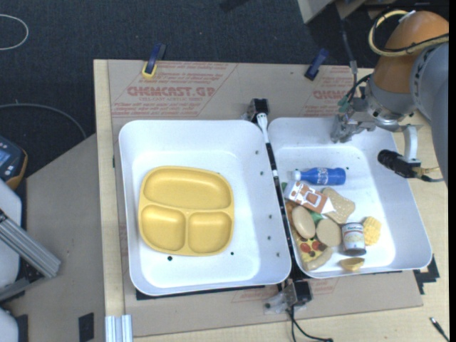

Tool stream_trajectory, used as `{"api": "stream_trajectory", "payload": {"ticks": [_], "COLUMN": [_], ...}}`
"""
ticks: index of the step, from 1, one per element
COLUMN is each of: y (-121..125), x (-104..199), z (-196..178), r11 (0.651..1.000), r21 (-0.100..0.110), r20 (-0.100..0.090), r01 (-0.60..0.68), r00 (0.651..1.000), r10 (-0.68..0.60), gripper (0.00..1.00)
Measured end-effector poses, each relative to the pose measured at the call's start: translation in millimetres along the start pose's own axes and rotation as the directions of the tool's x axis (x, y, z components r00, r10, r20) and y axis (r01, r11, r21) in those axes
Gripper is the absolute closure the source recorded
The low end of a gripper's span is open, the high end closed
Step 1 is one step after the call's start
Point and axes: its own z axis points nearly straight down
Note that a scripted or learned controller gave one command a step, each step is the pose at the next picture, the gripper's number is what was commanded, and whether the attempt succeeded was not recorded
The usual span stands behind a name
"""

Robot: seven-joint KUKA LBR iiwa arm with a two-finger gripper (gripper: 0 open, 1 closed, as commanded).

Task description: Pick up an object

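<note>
You have the arm reaching in from the right, its orange band sitting above the grey wrist, and the gripper hangs over the far edge of the right bin, close to that bin's far rim. Its fingers are small and dark against the white wall, and you cannot tell from here whether they are parted or closed; nothing can be seen between them. The objects you could pick all lie in the near-left part of the right bin, well apart from the gripper. A blue and white bottle lies on its side nearest to it, roughly mid-bin. Just beside it toward the near edge is a small orange and white packet, touching a pile of tan and beige toy food pieces. A small can stands upright near the near edge, with a yellow piece just beside it on the right and another pale yellow bit at the near rim. The left bin carries a yellow divided tray with three compartments, lying flat toward its left side. Both bins rest on a brown cardboard sheet clamped at its far edge by two blue clips.
</note>
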Motion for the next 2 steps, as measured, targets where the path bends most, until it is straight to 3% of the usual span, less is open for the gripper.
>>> {"api": "stream_trajectory", "payload": {"ticks": [1,2], "y": [2,6], "x": [10,9], "z": [-55,-110], "r11": [1.000,1.000], "r21": [0.017,0.016], "r20": [-0.006,-0.006], "r01": [-0.001,-0.001], "r00": [1.000,1.000], "r10": [0.001,0.001], "gripper": [1.00,1.00]}}
